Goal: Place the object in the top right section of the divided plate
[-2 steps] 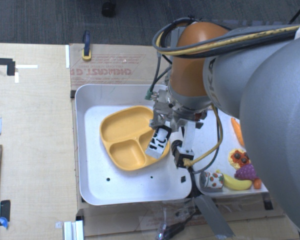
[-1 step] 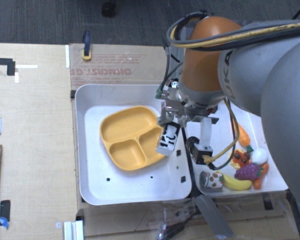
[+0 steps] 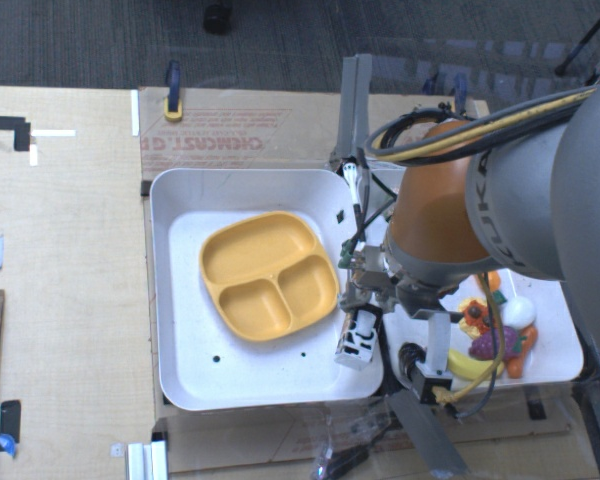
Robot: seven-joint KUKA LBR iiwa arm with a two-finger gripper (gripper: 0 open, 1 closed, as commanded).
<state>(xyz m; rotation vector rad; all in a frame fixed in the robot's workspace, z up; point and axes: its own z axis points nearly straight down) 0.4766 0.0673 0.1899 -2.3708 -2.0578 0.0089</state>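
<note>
A yellow divided plate (image 3: 268,275) lies in the left white bin (image 3: 180,348). It has one large section toward the back and two smaller ones toward the front. All three sections look bare. My gripper (image 3: 358,336) hangs low at the left bin's right wall, just right of the plate's front right corner. The grey arm with its orange band (image 3: 435,218) covers much of the right bin. I cannot see any object in the gripper.
The right bin (image 3: 555,363) holds several toy foods: a banana (image 3: 467,366), purple grapes (image 3: 492,342), a white egg (image 3: 519,313) and an orange piece (image 3: 521,351). Cables (image 3: 450,128) loop over the arm. A blue and yellow clamp (image 3: 173,103) sits at the bench's back edge.
</note>
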